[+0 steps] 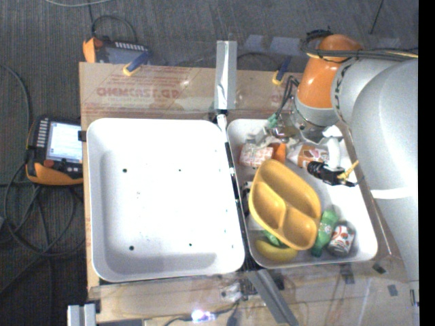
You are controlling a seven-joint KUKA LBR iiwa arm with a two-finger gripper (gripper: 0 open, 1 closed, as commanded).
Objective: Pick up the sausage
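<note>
Pickup not done yet, we judge: two-finger gripper hangs at approx. 12 o'clock of right shallow white bin, claw state we cannot tell. Small orange-brown sausage, prob., lies just beneath.

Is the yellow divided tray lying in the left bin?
No, the yellow divided tray lies tilted in the right bin, on top of other items there.
</note>
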